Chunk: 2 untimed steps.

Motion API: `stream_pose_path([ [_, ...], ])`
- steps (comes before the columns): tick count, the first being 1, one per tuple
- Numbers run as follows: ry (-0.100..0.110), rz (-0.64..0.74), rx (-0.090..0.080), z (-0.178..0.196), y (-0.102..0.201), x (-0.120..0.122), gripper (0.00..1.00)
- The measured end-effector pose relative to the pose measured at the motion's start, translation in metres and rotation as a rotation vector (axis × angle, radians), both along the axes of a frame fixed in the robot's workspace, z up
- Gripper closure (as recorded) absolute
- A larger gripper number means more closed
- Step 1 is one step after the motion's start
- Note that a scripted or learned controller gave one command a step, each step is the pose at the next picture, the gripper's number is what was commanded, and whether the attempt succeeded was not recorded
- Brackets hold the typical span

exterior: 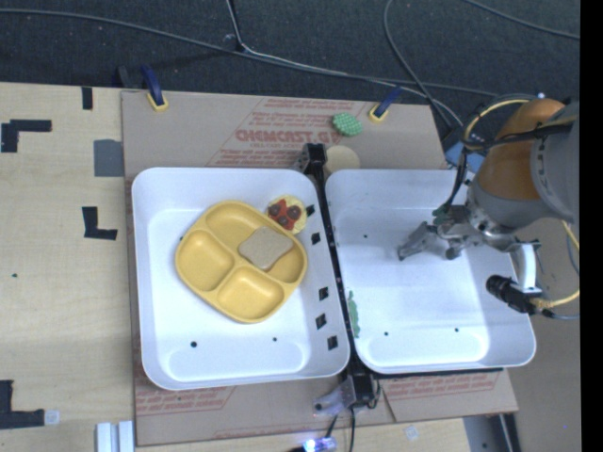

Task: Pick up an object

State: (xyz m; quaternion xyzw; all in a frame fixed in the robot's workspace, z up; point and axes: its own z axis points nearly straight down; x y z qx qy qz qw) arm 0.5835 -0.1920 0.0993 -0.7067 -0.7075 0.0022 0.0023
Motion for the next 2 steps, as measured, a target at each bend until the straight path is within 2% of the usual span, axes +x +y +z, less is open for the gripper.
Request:
stream_pose_path([
  [1,-0.004,0.001,0.0,0.014,0.001,0.001,1.0],
  [2,-0.01,0.001,-0.001,0.057,0.005,0.005,1.0],
])
